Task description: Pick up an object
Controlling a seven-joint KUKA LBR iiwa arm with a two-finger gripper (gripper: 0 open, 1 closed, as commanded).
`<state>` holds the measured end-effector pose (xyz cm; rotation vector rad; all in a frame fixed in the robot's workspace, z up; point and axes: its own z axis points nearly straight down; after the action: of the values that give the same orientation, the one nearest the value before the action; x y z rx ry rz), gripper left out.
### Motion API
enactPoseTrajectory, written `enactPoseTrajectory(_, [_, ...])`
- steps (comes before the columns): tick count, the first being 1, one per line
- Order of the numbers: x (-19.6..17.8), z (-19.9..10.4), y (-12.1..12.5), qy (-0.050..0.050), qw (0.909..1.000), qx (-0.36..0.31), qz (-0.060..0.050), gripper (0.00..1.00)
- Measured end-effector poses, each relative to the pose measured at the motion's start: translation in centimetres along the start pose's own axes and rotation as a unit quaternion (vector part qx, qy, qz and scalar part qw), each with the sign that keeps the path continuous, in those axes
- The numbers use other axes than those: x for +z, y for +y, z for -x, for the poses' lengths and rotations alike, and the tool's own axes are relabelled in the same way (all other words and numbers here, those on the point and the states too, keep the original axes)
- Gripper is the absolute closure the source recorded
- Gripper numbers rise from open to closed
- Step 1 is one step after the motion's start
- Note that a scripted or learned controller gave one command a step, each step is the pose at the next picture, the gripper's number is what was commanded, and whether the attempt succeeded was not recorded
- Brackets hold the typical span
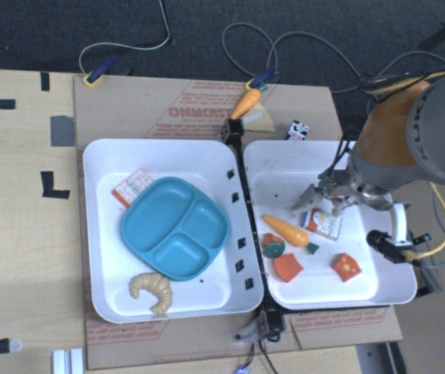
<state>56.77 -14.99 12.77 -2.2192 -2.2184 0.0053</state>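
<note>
Croissant lies left; carton sits just under the end effector.

- Left bin: a divided plate in the middle, a croissant near of it, a small packet at its far left.
- Right bin: a carrot left of a carton, with three small pieces along the near side.

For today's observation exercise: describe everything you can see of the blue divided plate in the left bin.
The blue divided plate looks like smooth plastic, rounded in outline, with three shallow compartments split by raised ridges. It lies flat, face up, near the middle of the left bin, turned at a slant. A small red and white packet lies at its upper left edge; a croissant lies just below it.
</note>
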Motion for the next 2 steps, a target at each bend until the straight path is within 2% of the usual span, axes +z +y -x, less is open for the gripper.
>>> enactPoseTrajectory(1, [3.7, -4.5, 1.5, -0.004, 0.9999, 0.0, 0.009, 0.0])
enactPoseTrajectory(2, [3.7, -2.4, -2.7, -0.003, 0.9999, -0.001, 0.012, 0.0])
